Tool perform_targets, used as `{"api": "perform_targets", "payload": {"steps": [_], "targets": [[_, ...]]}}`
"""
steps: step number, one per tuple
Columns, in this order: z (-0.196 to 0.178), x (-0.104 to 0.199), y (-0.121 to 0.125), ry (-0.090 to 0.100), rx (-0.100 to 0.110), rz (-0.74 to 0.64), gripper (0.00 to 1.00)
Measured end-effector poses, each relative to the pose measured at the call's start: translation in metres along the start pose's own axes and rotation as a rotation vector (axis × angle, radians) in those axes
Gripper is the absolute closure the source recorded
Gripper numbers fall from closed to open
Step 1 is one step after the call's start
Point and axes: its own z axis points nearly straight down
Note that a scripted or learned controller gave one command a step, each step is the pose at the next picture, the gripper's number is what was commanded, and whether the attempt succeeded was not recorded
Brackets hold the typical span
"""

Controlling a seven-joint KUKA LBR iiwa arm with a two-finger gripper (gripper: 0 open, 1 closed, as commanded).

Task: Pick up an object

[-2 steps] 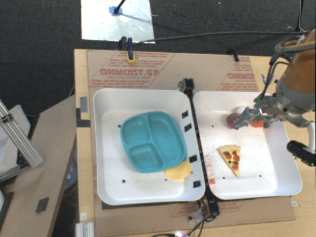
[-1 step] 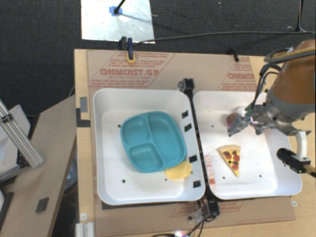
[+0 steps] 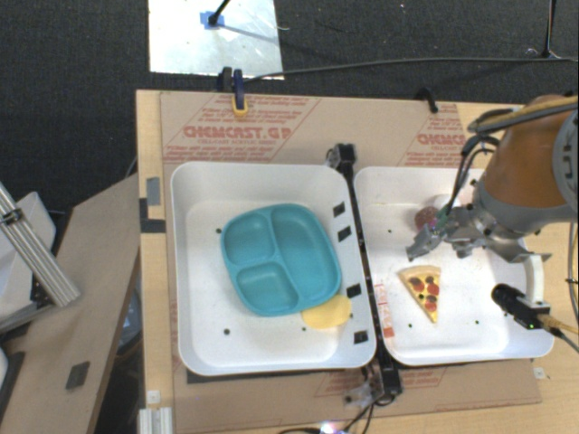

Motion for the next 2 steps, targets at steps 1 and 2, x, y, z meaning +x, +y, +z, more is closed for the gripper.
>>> {"api": "perform_targets", "payload": {"steps": [1,2], "targets": [[0.043,0.005,-0.001,0.0,0.0,0.0,0.0],[0.03,0.004,0.001,-0.001,-0.005,0.0,1.0]]}}
